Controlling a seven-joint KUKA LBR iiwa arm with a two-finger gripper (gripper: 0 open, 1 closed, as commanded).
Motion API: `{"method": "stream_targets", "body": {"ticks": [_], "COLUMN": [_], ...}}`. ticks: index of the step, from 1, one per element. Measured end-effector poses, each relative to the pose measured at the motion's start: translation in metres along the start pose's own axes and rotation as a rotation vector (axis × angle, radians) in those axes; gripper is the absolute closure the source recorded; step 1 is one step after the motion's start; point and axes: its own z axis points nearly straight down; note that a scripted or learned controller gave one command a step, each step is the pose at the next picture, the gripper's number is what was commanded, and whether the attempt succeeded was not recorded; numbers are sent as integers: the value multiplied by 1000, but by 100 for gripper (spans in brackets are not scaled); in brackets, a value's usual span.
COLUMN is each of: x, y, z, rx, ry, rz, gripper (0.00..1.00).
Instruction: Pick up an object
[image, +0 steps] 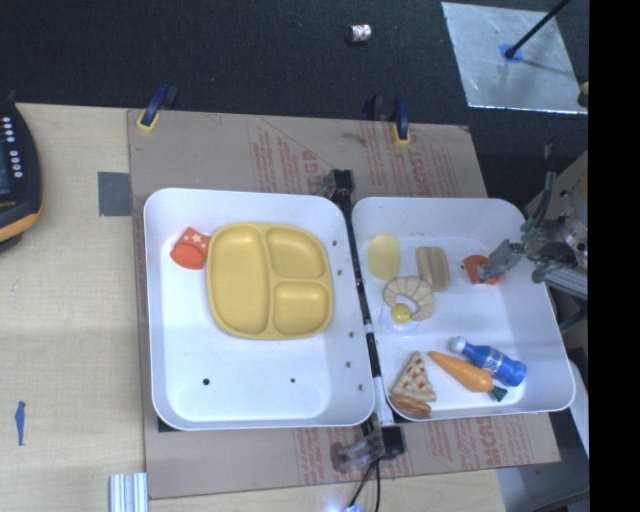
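Red toy in right bin, tool beside it, grip state unclear

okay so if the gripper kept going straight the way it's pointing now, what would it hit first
Most likely the small red-orange object in the right bin. The gripper reaches in from the right, pointing left and slightly down, with that object at its tip. Height above it is unclear from this view.

Bright, even overhead light falls on the bench, and the two white bins glare almost to blankness, their walls hard to trace. Shadows stay short and soft beneath the yellow tray. The floor toward twelve o'clock drops to near black. Focus is mildly soft throughout, softest toward three o'clock, with faint grain.
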Motion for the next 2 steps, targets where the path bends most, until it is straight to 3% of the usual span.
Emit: {"method": "stream_targets", "body": {"ticks": [1, 2], "x": [-2, -3], "y": [42, 78], "z": [96, 99], "rx": [2, -5], "ry": [-1, -1], "rz": [-5, -1], "gripper": [0, 0]}}
